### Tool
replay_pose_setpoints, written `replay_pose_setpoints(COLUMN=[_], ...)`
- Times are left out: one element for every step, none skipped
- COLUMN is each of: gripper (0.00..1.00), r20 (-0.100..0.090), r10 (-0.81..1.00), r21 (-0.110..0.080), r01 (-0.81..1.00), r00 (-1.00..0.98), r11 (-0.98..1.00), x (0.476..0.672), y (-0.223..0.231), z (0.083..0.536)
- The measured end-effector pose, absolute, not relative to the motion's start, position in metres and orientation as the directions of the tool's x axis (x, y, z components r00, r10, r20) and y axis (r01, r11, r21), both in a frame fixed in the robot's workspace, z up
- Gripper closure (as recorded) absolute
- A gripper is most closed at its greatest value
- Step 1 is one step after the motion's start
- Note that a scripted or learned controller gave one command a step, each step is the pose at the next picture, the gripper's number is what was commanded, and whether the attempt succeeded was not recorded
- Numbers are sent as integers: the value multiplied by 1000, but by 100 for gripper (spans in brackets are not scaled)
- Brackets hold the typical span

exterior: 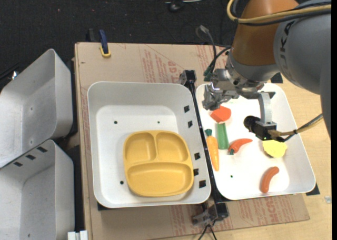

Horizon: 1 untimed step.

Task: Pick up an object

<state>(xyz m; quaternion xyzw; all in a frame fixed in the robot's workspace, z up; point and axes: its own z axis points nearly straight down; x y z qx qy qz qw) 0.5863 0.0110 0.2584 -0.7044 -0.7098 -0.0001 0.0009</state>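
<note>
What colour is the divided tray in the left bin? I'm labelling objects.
Yellow. The divided tray shows clearly in the camera view, lying flat in the left bin.

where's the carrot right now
In the camera view the carrot lies in the right bin, along its left wall, just left of the green stick and below the orange-red piece under the gripper.

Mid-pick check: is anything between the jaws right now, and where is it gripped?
Cannot tell. The gripper sits low over the right bin, right above the orange-red toy piece, but its own body hides any hold.
</note>
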Motion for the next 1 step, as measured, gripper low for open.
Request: replay_pose_setpoints(gripper=[100], r20=[1], r10=[1000], r21=[-3], r01=[1000], r00=[-8], r11=[8], x=[580], y=[72], z=[240])
